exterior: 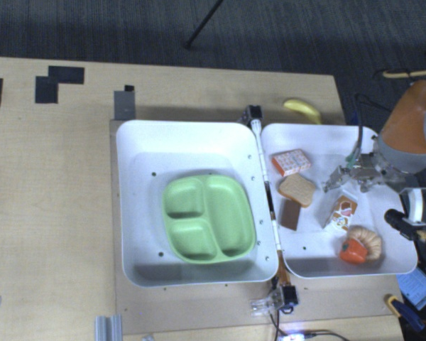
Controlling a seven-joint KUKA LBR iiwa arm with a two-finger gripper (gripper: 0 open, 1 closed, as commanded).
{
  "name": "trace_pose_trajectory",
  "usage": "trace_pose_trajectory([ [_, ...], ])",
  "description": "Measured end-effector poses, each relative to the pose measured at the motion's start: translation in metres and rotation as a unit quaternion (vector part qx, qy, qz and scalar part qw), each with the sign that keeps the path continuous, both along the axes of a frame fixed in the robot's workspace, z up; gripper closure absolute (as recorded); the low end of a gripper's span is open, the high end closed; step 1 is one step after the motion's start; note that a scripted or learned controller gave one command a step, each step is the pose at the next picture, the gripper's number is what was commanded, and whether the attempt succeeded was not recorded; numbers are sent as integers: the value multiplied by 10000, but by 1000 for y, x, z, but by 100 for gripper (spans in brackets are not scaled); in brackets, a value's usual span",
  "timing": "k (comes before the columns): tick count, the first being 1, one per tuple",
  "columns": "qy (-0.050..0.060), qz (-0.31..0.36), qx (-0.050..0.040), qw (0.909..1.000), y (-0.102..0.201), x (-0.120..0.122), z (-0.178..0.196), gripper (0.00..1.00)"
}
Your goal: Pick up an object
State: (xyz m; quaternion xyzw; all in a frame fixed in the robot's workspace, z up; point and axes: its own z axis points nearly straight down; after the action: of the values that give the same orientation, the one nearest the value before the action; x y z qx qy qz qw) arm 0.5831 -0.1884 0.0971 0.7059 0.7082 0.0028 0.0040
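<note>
Nearest, at the near right of the right-hand shallow white bin (298, 265), a small orange and red toy vegetable (353, 251) lies touching a tan, ridged, croissant-shaped toy (366, 239) just beyond it. A little farther and to the left sits a small white carton with an orange printed face (341, 212), tilted on the bin floor. Left of that, a dark brown rectangular block (290, 215) lies partly under a tan slice of toy bread (297, 190). Farther still, a small red and white patterned box (292, 163) rests near the far left of this bin.

The tool (346, 175), metal-coloured and thin-fingered, hangs over the middle right of the bin, above the carton and to the right of the bread slice. Its fingers stand somewhat apart, and nothing is seen between them. The grey arm with the orange band (410, 130) comes in behind it from the right.

In the left-hand shallow white bin (138, 190), a pale green plastic tray with three compartments (208, 217) lies in the middle.

Beyond the bins, a yellow toy banana (302, 109) lies on the light wooden bench (50, 212), just past the far rim of the right bin.
</note>
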Motion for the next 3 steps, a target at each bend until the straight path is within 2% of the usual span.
trace_pose_trajectory([
  [1, 20, 4, 9, 10000, 63, -33, -11, 0],
  [2, -7, 11, 6, 10000, 63, -31, 1, 100],
  [3, 21, -4, -1, 10000, -1, 25, 44, 100],
])
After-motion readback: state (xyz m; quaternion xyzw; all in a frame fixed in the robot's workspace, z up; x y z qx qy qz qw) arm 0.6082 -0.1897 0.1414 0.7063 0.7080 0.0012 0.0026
